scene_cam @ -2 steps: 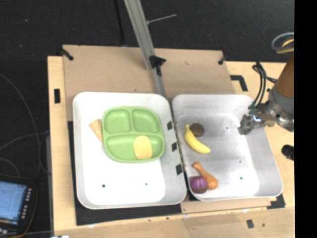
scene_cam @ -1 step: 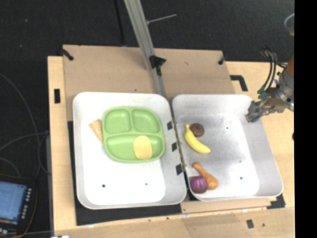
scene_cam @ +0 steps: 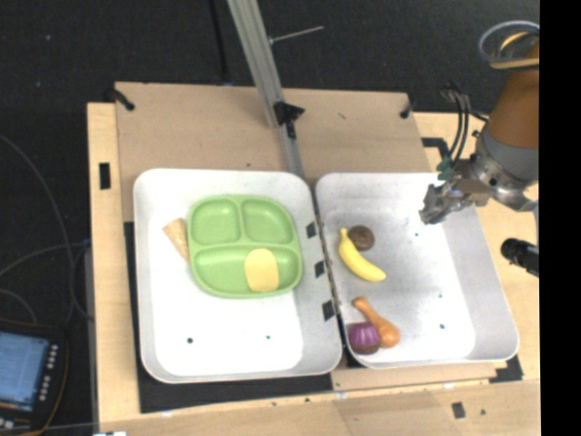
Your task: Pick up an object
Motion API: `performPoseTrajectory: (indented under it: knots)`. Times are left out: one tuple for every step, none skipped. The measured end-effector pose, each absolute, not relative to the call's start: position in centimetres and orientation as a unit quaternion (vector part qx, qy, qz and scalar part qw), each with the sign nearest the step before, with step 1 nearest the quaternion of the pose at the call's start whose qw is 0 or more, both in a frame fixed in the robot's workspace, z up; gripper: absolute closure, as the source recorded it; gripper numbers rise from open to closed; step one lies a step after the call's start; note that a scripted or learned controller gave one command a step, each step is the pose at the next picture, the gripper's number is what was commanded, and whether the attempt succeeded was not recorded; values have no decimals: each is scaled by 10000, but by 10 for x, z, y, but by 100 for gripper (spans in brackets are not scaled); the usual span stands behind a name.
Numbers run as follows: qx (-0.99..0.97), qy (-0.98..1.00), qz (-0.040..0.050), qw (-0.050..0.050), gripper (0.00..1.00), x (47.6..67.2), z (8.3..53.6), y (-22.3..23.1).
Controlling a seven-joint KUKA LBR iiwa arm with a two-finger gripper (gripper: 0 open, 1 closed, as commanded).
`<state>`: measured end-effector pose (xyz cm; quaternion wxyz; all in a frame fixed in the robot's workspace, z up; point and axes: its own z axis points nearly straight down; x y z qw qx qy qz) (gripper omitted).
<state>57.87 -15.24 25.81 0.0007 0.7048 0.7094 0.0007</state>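
In the right bin (scene_cam: 454, 280) lie a yellow banana (scene_cam: 359, 257), a brown round piece (scene_cam: 361, 237) touching its upper end, an orange carrot (scene_cam: 377, 322) and a purple piece (scene_cam: 364, 337) at the front left corner. My gripper (scene_cam: 438, 205) hangs over the bin's upper right part, well to the right of the banana, with nothing seen between its fingers. The left bin (scene_cam: 227, 334) holds a green divided plate (scene_cam: 243, 243) with a yellow piece (scene_cam: 261, 270) in its front compartment, and a tan wedge (scene_cam: 176, 237) beside the plate's left edge.
A metal post (scene_cam: 263, 62) rises from the bench behind the bins, ending in a black clamp near the divider. Bare bin floor lies below the gripper in the right bin's right half. A tablet (scene_cam: 27, 371) sits off the bench at lower left.
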Motion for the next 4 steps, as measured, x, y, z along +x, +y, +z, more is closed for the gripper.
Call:
performPoseTrajectory:
  knots:
    - [7049, 7093, 1, -6, 100, 594, 246, -104]
    - [7044, 7098, 14, 8, 100, 613, 255, -51]
    - [7044, 7098, 14, 4, 100, 630, 263, 1]
    - [7046, 7096, 8, 4, 100, 654, 254, 53]
